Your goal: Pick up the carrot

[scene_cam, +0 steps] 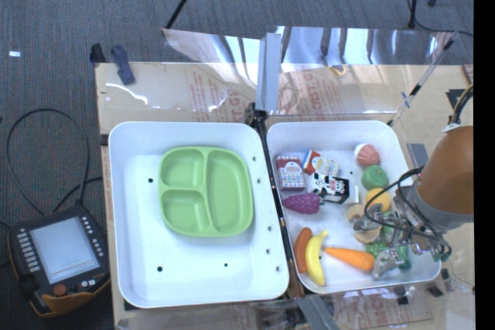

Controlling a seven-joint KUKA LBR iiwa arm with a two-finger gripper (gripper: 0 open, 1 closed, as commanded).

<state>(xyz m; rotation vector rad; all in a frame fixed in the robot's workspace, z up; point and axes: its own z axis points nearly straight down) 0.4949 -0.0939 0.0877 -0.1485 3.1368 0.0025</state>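
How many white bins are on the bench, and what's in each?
2. The left bin holds a green divided plate. The right bin holds toy food, including the carrot and a banana; the gripper may hide some pieces.

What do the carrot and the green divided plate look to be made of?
Carrot: probably moulded plastic toy food; uniform orange, smooth, faintly glossy. Green divided plate: likely matte plastic; one even pale green, softly rounded moulded compartment ridges. Neither can be confirmed by look alone.
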